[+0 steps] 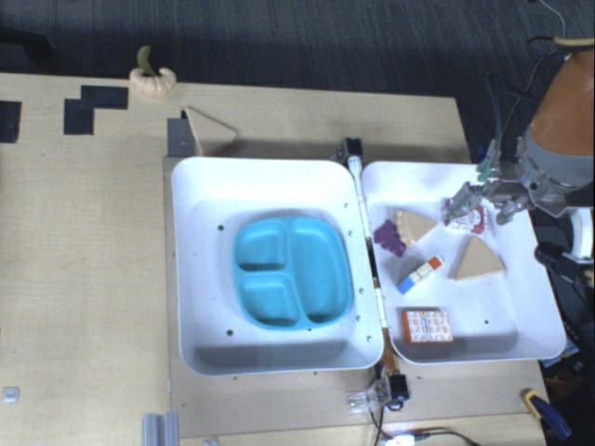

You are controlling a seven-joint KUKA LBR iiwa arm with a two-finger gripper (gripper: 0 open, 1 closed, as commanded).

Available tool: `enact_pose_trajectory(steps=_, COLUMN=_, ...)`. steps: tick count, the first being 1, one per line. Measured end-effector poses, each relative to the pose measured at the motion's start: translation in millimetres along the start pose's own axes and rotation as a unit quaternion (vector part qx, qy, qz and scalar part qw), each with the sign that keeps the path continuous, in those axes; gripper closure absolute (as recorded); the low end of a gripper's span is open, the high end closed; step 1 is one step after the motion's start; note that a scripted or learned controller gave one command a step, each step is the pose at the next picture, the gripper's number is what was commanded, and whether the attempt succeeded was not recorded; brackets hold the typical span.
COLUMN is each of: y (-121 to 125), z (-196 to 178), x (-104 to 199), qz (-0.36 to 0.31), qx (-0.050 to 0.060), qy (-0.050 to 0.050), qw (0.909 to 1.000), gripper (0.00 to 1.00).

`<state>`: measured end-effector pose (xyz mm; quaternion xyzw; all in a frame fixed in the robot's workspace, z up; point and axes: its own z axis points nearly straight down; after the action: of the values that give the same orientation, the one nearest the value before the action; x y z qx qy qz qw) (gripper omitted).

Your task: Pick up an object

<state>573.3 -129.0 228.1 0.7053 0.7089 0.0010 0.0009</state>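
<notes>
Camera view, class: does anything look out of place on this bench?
Yes. A small pumpkin-like gourd sits alone at the bench's far edge, far from both bins, while the other small items lie in the right bin.

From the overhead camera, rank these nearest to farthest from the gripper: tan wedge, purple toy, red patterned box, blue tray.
Measured from the gripper, at the right bin's far side:
1. Tan wedge, just below the gripper in the right bin.
2. Purple toy, by the right bin's left wall.
3. Red patterned box, at the right bin's near edge.
4. Blue tray, in the left bin.
</notes>
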Motion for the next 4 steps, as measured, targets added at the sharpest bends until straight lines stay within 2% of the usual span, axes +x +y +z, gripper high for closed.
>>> enact_pose_trajectory(steps=1, y=22.0, z=112.1, x=-64.8, qz=0.001, qx=0.002, qy=0.000, qw=1.0000, gripper=0.00)
enact_pose_trajectory(steps=2, y=-45.3, z=140.9, x=-75.4, qz=0.000, qx=-0.002, qy=0.000, qw=1.0000, gripper=0.00)
enact_pose_trajectory(steps=3, y=-43.8, z=130.3, x=-75.4, qz=0.000, qx=-0.004, qy=0.000, qw=1.0000, gripper=1.00)
enact_pose_trajectory(steps=4, y=-33.1, z=34.6, x=-19.7, qz=0.000, qx=-0.001, qy=0.000, qw=1.0000, gripper=1.00)
